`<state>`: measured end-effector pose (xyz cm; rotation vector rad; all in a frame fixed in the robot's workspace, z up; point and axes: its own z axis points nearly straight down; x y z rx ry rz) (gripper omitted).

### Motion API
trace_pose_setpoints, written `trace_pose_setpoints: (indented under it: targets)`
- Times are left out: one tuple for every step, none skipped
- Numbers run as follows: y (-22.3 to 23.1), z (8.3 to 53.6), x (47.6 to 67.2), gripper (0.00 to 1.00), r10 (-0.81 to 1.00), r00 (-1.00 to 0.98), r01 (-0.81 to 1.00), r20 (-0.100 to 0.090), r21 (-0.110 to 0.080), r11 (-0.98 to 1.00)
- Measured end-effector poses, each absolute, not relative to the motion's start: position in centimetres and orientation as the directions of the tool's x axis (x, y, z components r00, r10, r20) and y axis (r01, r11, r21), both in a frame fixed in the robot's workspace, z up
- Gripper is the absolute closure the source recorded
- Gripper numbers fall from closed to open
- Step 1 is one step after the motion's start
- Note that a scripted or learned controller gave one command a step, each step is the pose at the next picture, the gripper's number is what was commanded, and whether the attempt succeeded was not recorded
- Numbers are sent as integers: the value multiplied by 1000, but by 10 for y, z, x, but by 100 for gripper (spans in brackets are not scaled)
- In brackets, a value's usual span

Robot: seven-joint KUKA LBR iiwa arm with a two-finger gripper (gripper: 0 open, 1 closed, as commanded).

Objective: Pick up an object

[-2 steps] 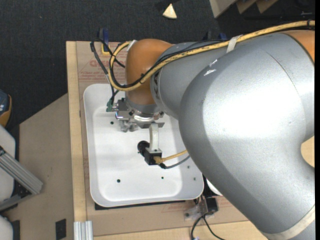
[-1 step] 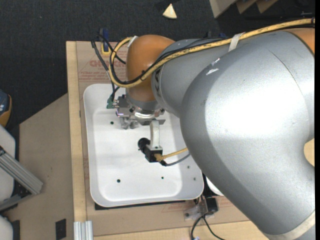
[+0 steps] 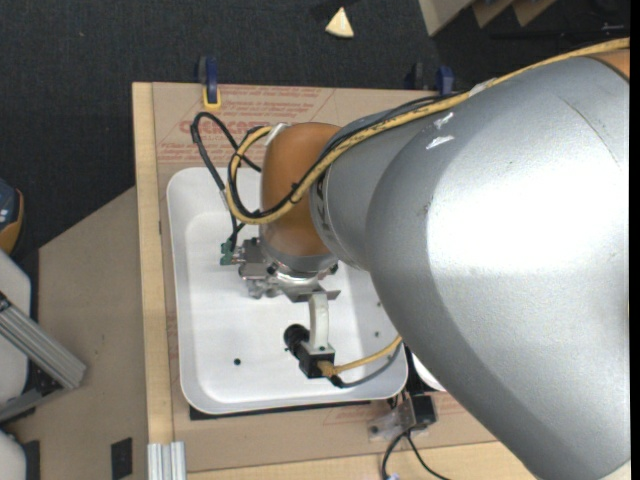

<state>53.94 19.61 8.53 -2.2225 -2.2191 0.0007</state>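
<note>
The grey arm (image 3: 500, 248) is sitting closest to the camera. It is covering everything to the right of the white bin (image 3: 200, 308) and is hanging over that bin's right half. Its orange band (image 3: 290, 183) is showing above the far middle of the bin, with black and yellow cables (image 3: 215, 163) looping out over the bin's far left corner.

Below the band the gripper (image 3: 285, 280) is pointing straight down at the middle of the bin, low over its floor. The wrist is hiding the claw from above, so I cannot tell whether it is apart, together, or clamped on anything. Whether an object is lying beneath it is likewise hidden.

A small dark speck (image 3: 237, 360) is lying on the bin's floor toward its near left corner, well apart from the gripper and too small to identify.

The bin is resting on a brown bench (image 3: 152, 268), whose surface is showing as a border around its left and far sides. Two blue clamps (image 3: 208, 68) are gripping the bench's far edge, beyond the bin. Farther off, dark carpet (image 3: 120, 18) is lying beyond the bench, with a pale triangular scrap (image 3: 341, 23) on it.
</note>
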Motion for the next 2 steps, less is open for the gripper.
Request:
trace_pose_setpoints:
  targets:
    - [196,96,541,100,1000,4,1000,2,0,-4]
    - [196,105,541,100,1000,6,1000,2,0,-6]
